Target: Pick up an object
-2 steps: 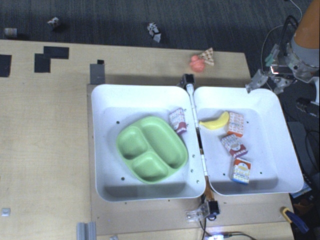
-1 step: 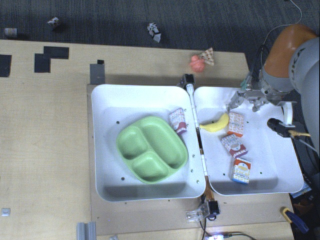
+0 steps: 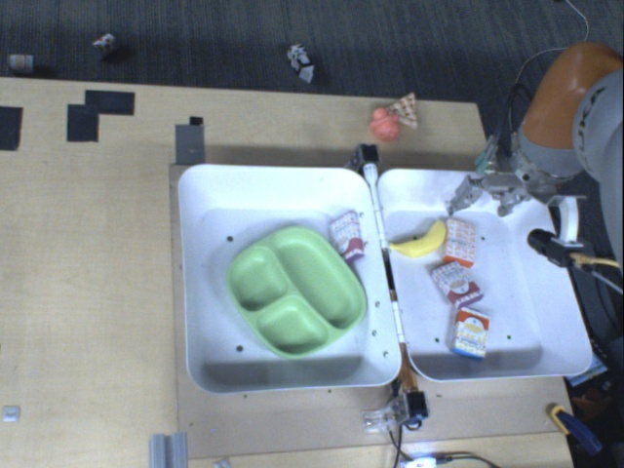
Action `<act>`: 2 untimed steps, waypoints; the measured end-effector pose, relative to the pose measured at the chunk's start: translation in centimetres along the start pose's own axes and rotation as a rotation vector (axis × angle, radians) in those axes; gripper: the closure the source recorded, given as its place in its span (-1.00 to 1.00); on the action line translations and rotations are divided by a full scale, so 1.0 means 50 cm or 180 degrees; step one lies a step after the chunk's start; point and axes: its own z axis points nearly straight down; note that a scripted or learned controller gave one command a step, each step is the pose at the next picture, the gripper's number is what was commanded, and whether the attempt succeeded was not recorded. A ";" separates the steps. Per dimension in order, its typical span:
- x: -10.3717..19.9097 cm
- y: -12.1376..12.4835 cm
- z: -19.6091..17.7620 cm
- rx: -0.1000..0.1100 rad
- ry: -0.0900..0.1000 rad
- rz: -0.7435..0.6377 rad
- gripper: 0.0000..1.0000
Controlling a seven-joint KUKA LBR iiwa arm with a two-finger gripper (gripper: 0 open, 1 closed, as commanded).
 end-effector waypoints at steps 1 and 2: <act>0.122 -0.152 0.067 -0.0007 0.0002 0.0000 -1.00; 0.122 -0.147 0.043 -0.0030 -0.0001 -0.0002 1.00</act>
